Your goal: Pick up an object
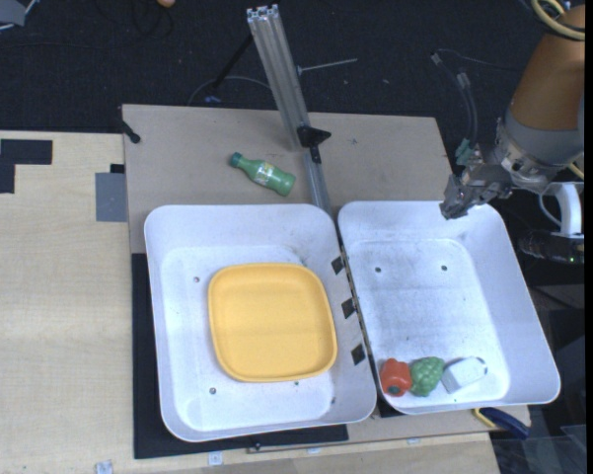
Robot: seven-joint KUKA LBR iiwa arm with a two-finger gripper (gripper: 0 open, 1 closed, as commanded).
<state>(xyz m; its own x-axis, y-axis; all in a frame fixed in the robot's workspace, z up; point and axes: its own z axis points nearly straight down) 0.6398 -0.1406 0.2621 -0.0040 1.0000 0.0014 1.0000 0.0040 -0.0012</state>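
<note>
Camera view: yellow plate (271, 321) in left bin (168, 255), perhaps toys (429, 374) right.

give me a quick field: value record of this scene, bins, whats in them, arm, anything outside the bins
left bin: holds a yellow plate, lying flat
right bin: red item, green item and white item bunched at the near edge
outside bins: green bottle on its side on the board behind the left bin
gripper: over the right bin's far edge, away from the three items, nothing seen in it
arm: enters from the right
</note>
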